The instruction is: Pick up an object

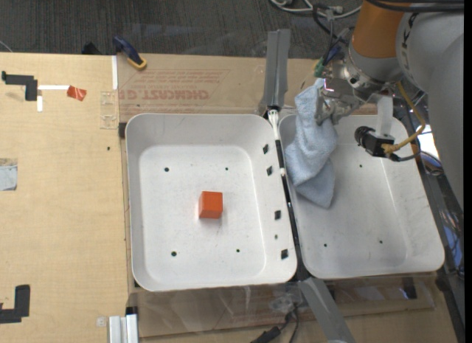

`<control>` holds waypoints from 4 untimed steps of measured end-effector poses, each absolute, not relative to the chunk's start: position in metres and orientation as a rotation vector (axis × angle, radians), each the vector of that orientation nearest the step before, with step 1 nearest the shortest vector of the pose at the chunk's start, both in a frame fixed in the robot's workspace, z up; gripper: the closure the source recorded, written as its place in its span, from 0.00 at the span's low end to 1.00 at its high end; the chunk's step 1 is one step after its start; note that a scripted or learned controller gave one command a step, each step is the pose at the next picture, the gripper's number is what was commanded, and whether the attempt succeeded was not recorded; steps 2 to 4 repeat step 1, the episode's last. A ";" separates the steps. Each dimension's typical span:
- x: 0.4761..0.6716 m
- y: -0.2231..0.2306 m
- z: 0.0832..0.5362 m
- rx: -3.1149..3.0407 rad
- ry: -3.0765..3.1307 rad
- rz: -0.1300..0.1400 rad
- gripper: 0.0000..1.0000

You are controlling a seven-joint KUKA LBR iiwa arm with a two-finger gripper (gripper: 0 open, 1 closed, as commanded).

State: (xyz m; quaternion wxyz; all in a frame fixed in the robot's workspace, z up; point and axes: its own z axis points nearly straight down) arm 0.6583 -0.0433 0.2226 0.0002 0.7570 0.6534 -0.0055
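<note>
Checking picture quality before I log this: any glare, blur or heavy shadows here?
Camera view: even light, sharp focus; soft shadow beside the orange block; mild sheen on the left bin; the pale blue cloth hanging from the claw shades the right bin faintly.

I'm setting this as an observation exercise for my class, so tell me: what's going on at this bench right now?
A grey robot arm reaching in from the right has its gripper shut on a pale blue cloth. The cloth hangs down from the fingers at the upper left corner of the right bin, its lower end draping toward the bin floor. In the left bin, an orange block sits untouched near the middle. So the pick appears to be under way with the cloth, though it is not fully lifted clear.
</note>
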 end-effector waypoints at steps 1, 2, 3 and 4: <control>0.658 -0.071 0.212 2.390 2.041 -0.008 1.00; 0.658 -0.071 0.212 2.390 2.041 -0.008 1.00; 0.658 -0.071 0.212 2.390 2.041 -0.008 1.00; 0.658 -0.071 0.212 2.390 2.041 -0.008 1.00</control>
